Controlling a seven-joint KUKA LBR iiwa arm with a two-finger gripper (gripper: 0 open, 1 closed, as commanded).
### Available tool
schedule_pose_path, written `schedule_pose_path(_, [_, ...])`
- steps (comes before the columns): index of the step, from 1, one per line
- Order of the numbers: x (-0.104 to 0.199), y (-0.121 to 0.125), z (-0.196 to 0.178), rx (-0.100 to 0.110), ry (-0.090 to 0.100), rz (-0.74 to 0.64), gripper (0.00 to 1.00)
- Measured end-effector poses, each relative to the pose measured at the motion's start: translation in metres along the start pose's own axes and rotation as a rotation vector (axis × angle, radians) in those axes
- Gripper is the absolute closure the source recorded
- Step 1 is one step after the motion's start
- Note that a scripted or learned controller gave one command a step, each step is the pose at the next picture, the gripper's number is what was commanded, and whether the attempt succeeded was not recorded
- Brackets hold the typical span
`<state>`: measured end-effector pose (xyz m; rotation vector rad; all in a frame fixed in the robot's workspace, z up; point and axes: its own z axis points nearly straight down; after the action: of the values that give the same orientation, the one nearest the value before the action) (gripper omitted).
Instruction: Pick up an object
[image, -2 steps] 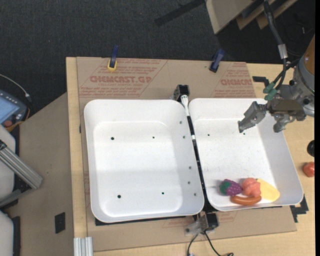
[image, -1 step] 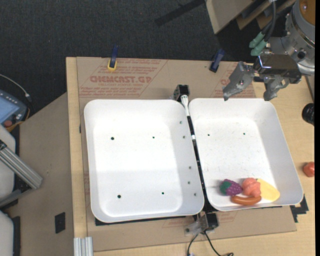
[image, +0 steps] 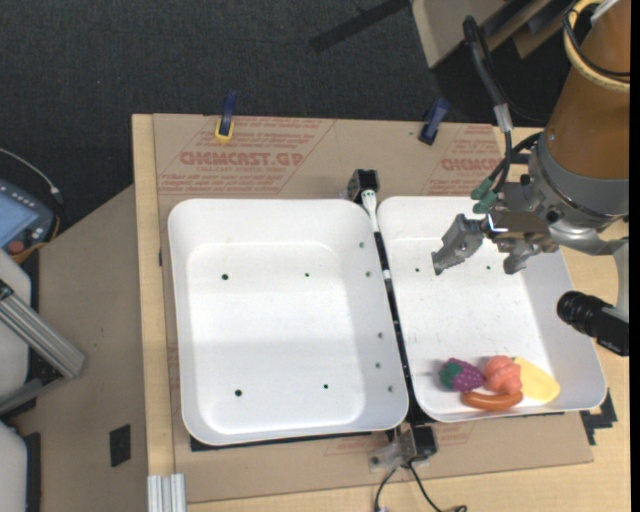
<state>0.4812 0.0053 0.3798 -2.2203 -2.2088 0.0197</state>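
Gripper (image: 483, 255) hangs over the far part of the right bin (image: 440, 330), fingers spread apart, nothing between them. One finger (image: 455, 243) points down-left, the other sits to its right, near the bin's right side. Both look to be above the bin floor, not touching it, though from this angle the height is hard to judge. A green fitting shows just above the fingers on the wrist. Grey arm (image: 590, 180) with its orange band (image: 605, 50) comes in from the upper right, cables running along it.

Toy objects sit well apart from the gripper, bunched in the near right corner of the same bin: purple grape cluster (image: 461, 375) on the left, pinkish-red lumpy piece (image: 504, 373) beside it, yellow piece (image: 540, 385) on the right, and an orange-red sausage-like piece (image: 492, 400) lying across the near side, touching the others.

Left bin (image: 270, 320) lies just beside the right one, a black divider strip (image: 388, 300) between them. Both bins rest on a brown cardboard sheet (image: 300, 150) with red print. A yellow-and-blue clamp (image: 226, 118) and a blue clamp (image: 434, 120) hold its far edge. Dark carpet beyond.
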Motion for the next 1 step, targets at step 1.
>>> schedule_pose_path(1, [0.0236,-0.0031,-0.1051,-0.029,0.003,-0.008,0.0])
